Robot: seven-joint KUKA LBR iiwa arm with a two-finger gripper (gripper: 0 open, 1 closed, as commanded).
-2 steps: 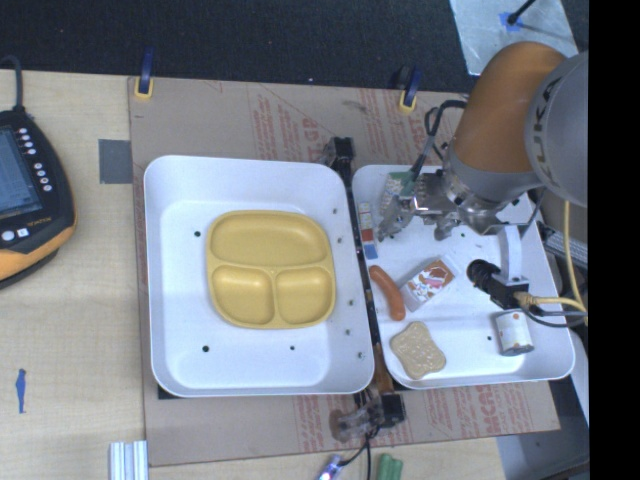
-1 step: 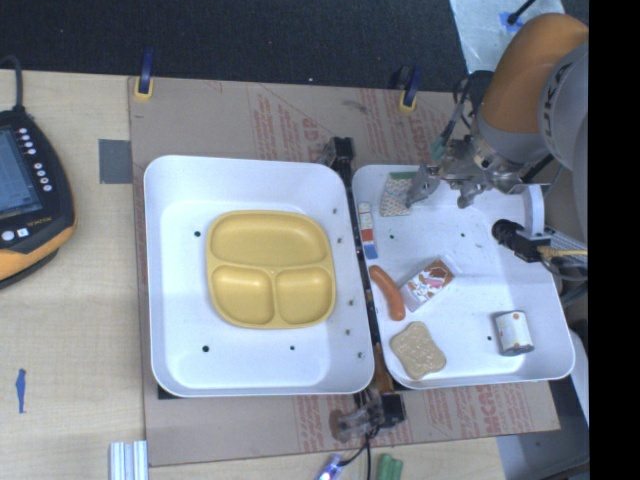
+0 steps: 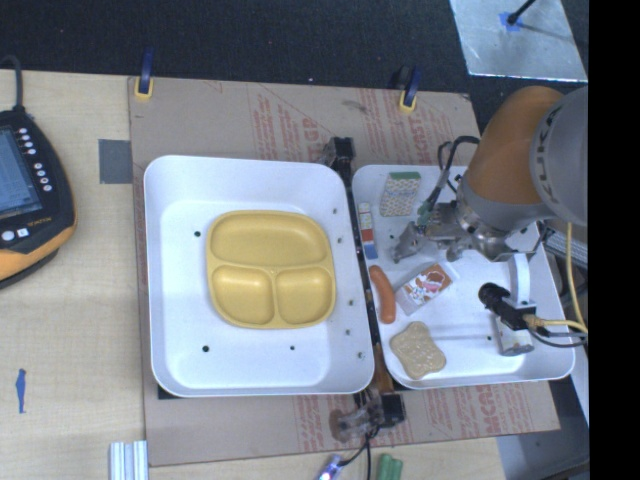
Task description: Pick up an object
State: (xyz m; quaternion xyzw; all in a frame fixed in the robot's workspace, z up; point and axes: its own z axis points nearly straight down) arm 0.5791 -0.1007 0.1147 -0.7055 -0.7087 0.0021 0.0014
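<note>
arm reaches in from the right over the right bin; gripper low, apparently open (fingers indistinct), near snack packet and sausage.

wooden bench, cardboard sheet on it, two white bins side by side, teach pendant at left

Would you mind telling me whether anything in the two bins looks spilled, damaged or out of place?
Nothing stands out. The yellow divided plate lies flat in the left bin. In the right bin, the sausage, the slice of bread, the small packet and the patterned card lie loose but whole, with nothing spilled.
</note>
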